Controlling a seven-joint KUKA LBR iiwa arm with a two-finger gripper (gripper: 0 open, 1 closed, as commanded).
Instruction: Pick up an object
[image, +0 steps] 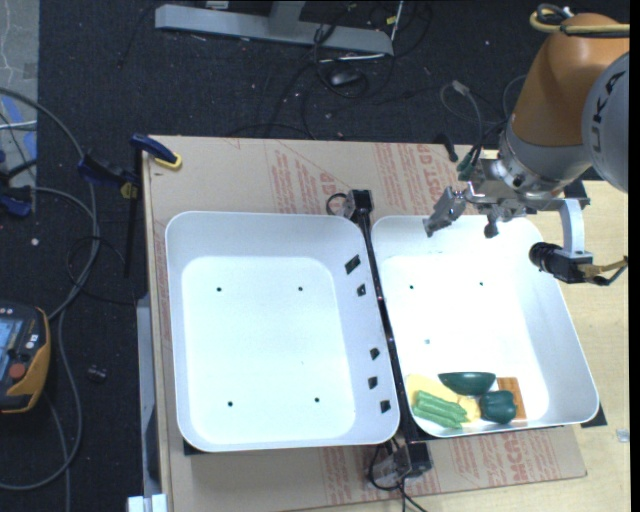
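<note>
Camera view shows "UK" lettering on the arm (575, 95) above the claw (466, 212).

The two bins, the left bin (265, 330) and the right bin (470, 300), look like smooth white plastic with a soft sheen. The bench (300, 170) under them appears to be bare brown board, matt, with faded red printing. Near the right bin's near edge lie a dark green bowl (467, 381) with a slightly glossy plastic look, a ridged light green piece (439, 409), a matt teal lump (498, 406), a pale yellow flat piece (424, 386) and an orange-brown block (512, 385). The arm (570, 90) has a smooth orange shell with a dull shine, and the gripper (468, 215) looks like grey metal. The floor (90, 90) is rough, dark and speckled.
</note>
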